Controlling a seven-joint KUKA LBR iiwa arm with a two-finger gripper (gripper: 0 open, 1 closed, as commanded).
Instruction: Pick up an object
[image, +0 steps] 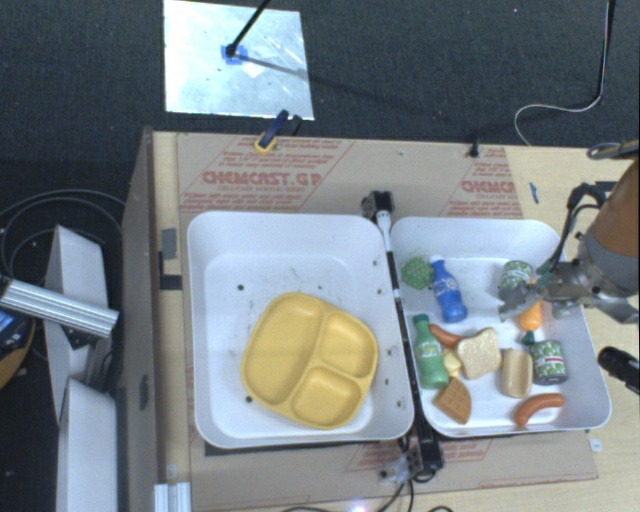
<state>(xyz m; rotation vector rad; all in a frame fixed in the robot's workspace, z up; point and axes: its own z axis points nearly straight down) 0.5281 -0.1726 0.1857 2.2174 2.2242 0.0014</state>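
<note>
The right bin (470, 238) holds several toy foods: a blue bottle (448, 290), a green leafy ball (415, 271), a green can (517, 275), a small orange piece (531, 317), a green bottle (429, 352), a toast slice (479, 352), a beige roll (515, 372), a dark-labelled can (547, 361), a brown waffle (453, 400) and a sausage (538, 407). My gripper (526, 293) reaches in from the right, low over the bin's right side. It sits between the green can and the orange piece. No object is seen lifted.
The left bin (230, 240) holds a yellow compartment plate (310, 358). A black divider clamp (380, 207) sits between the bins at the back. Cables (40, 215) and white boxes (85, 270) lie off the bench's left; a cable (560, 105) loops at the back right.
</note>
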